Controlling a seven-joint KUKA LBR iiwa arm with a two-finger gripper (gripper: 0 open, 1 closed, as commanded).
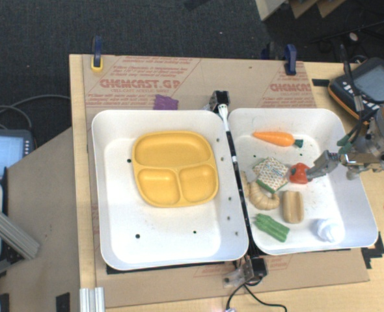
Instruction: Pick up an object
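- Two white bins: left bin (107, 194) at nine o'clock, right bin (355, 226) at three o'clock.
- One yellow divided plate (176, 168), in the left bin.
- One carrot (274, 138), at twelve o'clock in the right bin.
- One red piece (299, 173).
- One patterned pouch (271, 172).
- One croissant (263, 200).
- One bread roll (291, 207).
- One green vegetable (271, 227), at six o'clock.
- One small white object (325, 230).
- Two blue clamps (97, 52) (289, 60) on the desk's far edge.

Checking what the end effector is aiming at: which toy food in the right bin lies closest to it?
The small red piece, right beside the end effector. The carrot, croissant and green vegetable lie farther away.
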